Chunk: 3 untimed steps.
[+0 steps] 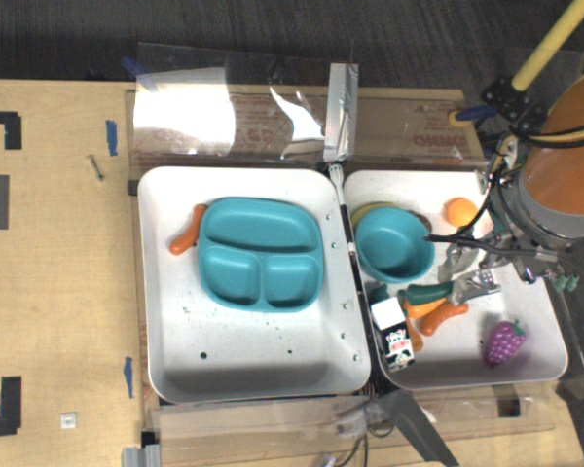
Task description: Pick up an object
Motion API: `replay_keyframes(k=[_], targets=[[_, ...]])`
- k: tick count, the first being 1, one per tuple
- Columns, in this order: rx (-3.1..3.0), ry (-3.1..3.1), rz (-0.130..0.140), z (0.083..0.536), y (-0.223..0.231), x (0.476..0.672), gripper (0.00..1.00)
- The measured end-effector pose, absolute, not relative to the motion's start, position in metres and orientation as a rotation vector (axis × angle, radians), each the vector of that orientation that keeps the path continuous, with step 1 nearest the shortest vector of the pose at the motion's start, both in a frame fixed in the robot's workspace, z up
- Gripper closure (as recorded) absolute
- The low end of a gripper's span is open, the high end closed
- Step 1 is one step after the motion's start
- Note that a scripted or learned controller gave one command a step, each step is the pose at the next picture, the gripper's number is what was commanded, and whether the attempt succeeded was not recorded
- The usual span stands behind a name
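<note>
Two bins: left bin (165, 358) carried a teal divided plate (262, 252) and an orange piece (186, 231).
Right bin (540, 363): teal bowl (393, 242), orange ball (459, 211), carrot (432, 312), purple grapes (503, 342), white carton (393, 331).
Jaws (469, 278): above the carrot, crowded by the bowl; openness and grasp could not be told.

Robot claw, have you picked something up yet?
Not yet, it seems. Nothing looks lifted: the orange plastic carrot, purple toy grapes and teal plastic bowl all lie in the right white bin. The claw hovers just above the carrot. Grabbing and lifting remain.
</note>
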<state>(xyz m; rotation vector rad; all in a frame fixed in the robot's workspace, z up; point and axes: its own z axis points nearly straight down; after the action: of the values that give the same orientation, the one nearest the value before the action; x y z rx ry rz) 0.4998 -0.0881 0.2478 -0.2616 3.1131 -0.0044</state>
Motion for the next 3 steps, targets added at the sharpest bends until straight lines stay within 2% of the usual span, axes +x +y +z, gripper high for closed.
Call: replay_keyframes(k=[1,2,3], targets=[[-0.26,3.123,-0.001,0.243,-0.089,0.498,0.0],[-0.582,3.089,0.005,0.135,-0.099,0.535,0.0],[-0.488,3.083,-0.003,0.092,-0.106,0.535,0.0]])
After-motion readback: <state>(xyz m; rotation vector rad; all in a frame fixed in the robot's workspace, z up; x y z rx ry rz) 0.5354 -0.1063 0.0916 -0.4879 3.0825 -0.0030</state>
